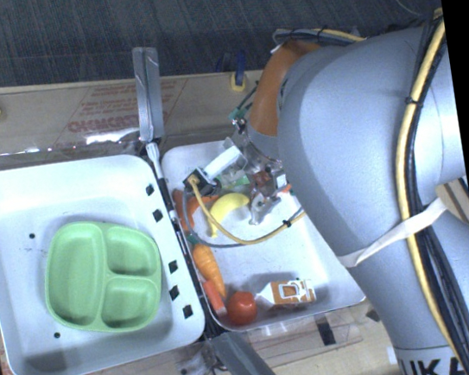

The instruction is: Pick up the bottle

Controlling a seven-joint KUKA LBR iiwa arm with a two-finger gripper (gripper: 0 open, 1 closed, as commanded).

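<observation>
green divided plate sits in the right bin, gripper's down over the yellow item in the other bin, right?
Not quite. The camera view shows the green divided plate in the left bin, not the right. The gripper is down over the yellow item in the right bin, as you said.

slanted overhead view of both bins (1, 261)

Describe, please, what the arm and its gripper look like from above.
The arm is bulky, rounded and grey, with an orange band above the wrist. Yellow and black cables run along its side, and white lettering marks its base. The gripper is small, metallic and wired.
</observation>
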